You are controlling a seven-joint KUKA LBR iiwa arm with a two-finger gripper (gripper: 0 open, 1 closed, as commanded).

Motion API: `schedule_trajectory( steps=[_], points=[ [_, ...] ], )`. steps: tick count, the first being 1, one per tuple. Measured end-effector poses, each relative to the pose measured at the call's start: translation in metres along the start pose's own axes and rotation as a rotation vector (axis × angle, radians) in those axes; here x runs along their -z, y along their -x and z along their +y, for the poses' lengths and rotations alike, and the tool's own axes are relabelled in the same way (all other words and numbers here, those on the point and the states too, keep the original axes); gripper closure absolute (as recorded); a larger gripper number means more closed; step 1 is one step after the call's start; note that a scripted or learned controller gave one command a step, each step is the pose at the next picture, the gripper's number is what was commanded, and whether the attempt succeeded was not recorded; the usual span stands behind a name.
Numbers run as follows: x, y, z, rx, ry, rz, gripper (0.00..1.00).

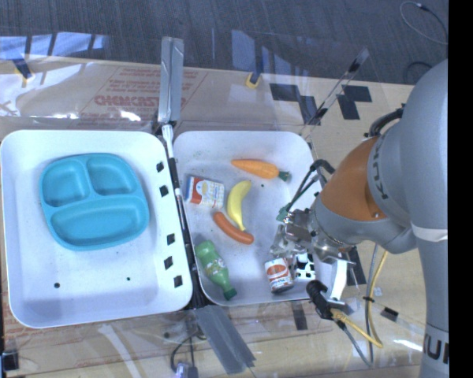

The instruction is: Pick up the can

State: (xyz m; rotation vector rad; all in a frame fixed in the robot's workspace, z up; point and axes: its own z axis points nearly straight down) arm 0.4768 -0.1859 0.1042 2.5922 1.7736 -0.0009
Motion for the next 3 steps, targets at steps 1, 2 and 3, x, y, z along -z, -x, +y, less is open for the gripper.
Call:
schedule_trajectory(
  steps=[1, 2, 3],
  points=[
    [-0.013, -0.016, -0.006, -0.331, -0.002, 0.001, 0.0],
    [0.002, -0.006, -0.003, -0.732, -0.007, 0.001, 0.0],
    [-0.014, -0.015, 0.092, -0.715, -0.008, 0.0, 0.0]
  ],
)
